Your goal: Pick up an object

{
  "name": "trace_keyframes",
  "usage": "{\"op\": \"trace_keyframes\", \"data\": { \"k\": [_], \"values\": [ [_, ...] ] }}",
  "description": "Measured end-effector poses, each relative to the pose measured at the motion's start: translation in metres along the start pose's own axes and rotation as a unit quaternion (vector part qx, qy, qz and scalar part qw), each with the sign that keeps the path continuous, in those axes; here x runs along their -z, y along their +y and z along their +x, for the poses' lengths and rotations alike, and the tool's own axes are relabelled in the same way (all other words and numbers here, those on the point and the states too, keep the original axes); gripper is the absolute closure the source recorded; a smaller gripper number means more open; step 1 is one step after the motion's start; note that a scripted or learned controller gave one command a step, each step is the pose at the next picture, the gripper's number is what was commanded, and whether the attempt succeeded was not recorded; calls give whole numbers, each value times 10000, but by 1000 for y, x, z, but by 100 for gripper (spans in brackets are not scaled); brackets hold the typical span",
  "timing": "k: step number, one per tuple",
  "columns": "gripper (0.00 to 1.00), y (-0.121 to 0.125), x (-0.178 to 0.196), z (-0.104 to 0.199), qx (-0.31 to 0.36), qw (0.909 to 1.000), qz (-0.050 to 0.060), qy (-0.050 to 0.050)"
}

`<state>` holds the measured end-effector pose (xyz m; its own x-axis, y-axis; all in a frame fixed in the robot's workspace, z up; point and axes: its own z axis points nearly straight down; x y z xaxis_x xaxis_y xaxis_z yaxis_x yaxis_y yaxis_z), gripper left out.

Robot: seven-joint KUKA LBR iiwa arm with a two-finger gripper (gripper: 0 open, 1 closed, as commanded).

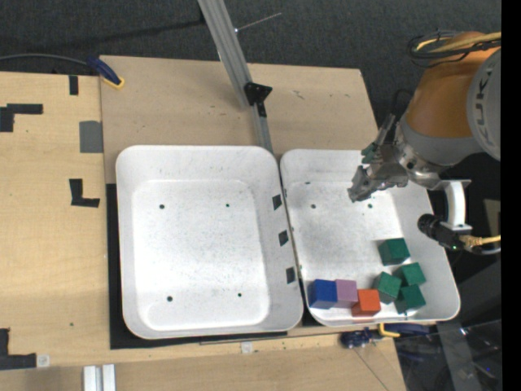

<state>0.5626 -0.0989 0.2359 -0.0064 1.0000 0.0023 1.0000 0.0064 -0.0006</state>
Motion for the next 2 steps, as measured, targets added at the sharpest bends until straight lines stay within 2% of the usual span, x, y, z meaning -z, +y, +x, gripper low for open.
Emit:
{"op": "trace_keyframes", "data": {
  "k": [1,2],
  "values": [
    [100,-16,8,53,4,10000,6,2],
    [100,-33,-4,111,1,10000,16,-2]
  ]
}}
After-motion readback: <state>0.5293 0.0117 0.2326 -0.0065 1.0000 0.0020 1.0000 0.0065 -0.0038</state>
